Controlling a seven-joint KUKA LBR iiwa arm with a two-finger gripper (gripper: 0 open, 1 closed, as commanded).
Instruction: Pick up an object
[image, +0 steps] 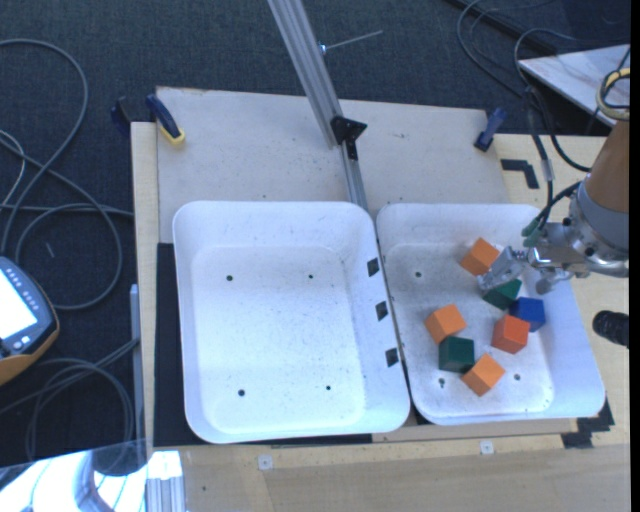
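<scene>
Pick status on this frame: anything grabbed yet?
Done: the gripper is down in the right bin, right at the green block. In hand: nothing visibly lifted; whether it holds that block is unclear. Left: secure a block and raise it; the orange blocks lie untouched.

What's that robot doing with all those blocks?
The robot arm is reaching into the right bin from the right. Its gripper is down among the blocks, beside an orange block and just over a dark green block. It isn't clear that it has grabbed one. Other orange, green and blue blocks lie nearby.
</scene>
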